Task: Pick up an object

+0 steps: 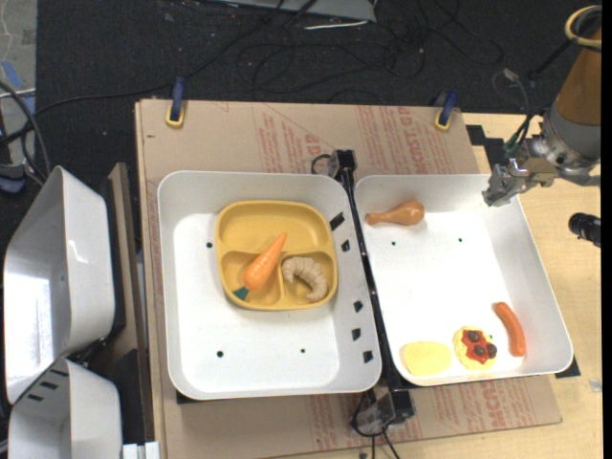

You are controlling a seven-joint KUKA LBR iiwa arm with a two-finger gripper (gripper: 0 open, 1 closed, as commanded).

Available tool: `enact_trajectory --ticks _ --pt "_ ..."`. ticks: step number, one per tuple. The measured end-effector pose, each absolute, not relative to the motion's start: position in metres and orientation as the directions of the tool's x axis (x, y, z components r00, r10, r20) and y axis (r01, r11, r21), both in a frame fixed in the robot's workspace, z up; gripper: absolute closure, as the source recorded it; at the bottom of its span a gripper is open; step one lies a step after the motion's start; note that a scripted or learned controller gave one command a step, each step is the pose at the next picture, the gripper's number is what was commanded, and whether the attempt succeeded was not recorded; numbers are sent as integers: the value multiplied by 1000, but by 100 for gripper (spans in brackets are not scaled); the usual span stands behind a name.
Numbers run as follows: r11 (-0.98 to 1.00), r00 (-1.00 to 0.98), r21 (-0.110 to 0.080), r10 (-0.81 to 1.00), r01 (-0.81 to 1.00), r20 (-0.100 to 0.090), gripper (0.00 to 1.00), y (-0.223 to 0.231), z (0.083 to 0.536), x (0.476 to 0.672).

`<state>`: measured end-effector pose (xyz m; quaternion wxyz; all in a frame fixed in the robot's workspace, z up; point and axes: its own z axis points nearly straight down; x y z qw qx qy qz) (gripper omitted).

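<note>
1. Up at the right bin's (535, 256) far right corner hangs the pincer (499, 191), small and dark beneath the grey wrist; whether it is clenched or released cannot be told at this size, and nothing is seen between its tips.
2. Nearest to it in that bin lies a toy chicken drumstick (397, 215), close to the far wall and apart from the pincer.
3. Along the bin's right wall, toward the near side, lies an orange-red sausage (510, 328).
4. Just beside the sausage sits a small yellow piece with red and dark topping (475, 346), and touching that, a pale yellow disc (426, 358), both against the near wall.
5. Across the divide, the left bin (191, 352) carries a yellow compartment plate (234, 226).
6. A toy carrot (265, 262) lies slanted across the plate's ridge, and a pale shrimp (306, 275) rests in the near right compartment.
7. Both bins rest on a brown board (277, 127) on the bench.
</note>
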<state>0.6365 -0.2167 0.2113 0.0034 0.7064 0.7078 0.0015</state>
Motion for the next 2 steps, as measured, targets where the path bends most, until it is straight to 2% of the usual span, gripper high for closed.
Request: enact_trajectory --ticks 1,2 --pt "1 -1 7 1000 1000 -3 100 -222 257 635" --pt "8 -8 0 1000 1000 1 100 -161 258 621"
